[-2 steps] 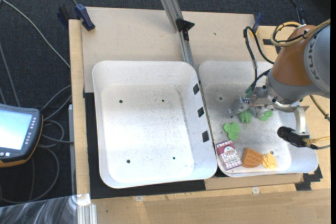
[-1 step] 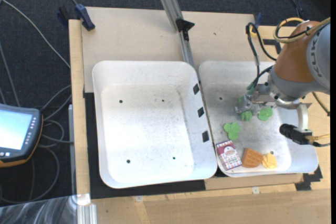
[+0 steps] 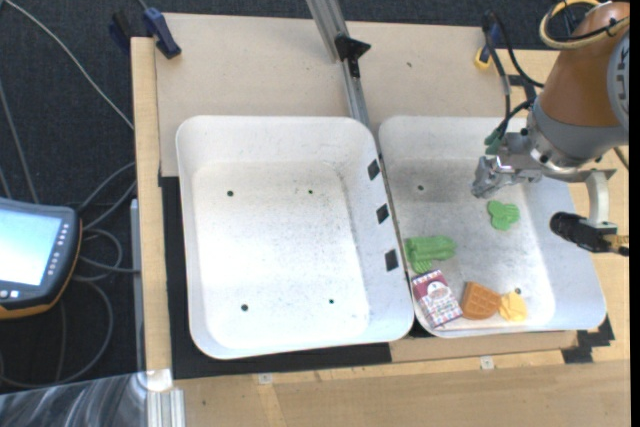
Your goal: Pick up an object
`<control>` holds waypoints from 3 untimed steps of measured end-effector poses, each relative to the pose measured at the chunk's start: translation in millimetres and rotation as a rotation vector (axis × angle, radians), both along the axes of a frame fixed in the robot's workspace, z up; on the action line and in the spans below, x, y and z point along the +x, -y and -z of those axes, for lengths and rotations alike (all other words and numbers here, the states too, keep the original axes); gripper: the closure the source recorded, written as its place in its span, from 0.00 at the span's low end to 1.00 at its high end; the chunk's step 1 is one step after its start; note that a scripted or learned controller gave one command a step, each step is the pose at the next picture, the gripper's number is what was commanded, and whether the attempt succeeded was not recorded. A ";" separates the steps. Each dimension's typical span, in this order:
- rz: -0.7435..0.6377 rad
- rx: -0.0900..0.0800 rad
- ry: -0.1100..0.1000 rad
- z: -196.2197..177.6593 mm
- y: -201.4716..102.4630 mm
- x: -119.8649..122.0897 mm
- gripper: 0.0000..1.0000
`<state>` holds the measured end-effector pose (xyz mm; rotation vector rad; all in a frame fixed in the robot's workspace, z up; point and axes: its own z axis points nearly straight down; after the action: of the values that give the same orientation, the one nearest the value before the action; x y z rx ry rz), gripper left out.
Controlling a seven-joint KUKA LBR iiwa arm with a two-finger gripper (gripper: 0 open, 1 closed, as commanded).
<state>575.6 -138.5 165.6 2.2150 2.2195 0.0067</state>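
Approach step, nothing grasped yet by the look of it. Gripper (image 3: 487,177) sits low over the right bin (image 3: 455,140), upper middle part, arm coming in from the right. Can't tell if it's open or closed, too small and blurred at the tip. No object visible in it.

Nearest candidate: small green piece (image 3: 503,213), just below and slightly right of the gripper, apart from it. Other objects lie along the bin's near side: bigger green object (image 3: 429,250) by the left wall, maroon packet (image 3: 436,299) tilted against the front corner, orange piece (image 3: 480,300) and yellow piece (image 3: 513,306) side by side. Left bin (image 3: 270,235) holds nothing to pick.

Next move likely needs a small shift toward the green piece, then descend and close squarely on it; the piece is small, easy to miss or nudge away
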 end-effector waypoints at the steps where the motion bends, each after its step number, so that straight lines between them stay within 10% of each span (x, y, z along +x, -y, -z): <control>1: 0.001 -0.001 0.001 -63.5 1.2 -3.5 1.00; 3: -0.005 0.004 -0.006 -117.3 -58.5 3.7 1.00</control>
<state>579.3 -80.0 282.9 2.2140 2.2295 0.0045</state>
